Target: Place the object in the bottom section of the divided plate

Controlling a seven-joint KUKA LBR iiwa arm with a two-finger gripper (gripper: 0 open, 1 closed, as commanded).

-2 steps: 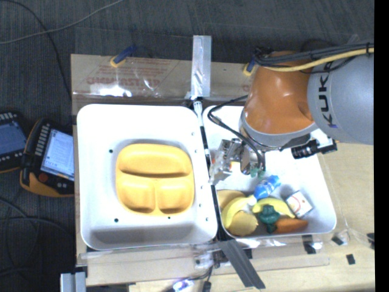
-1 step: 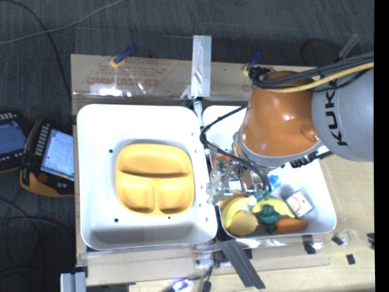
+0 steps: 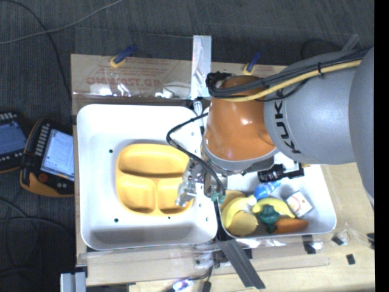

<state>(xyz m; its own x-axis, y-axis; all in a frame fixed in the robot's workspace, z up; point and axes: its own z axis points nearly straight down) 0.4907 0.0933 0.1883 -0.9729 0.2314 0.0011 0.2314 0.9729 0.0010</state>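
Gripper over plate's right edge, can't tell if it's carrying anything.

You've got the toys piled in the right bin, right of it; the plate's bottom sections lie just left.

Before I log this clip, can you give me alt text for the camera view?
A grey and orange robot arm reaches in from the right, its claw over the right edge of a yellow divided plate in the left white bin. The right white bin holds a pile of small toy items.
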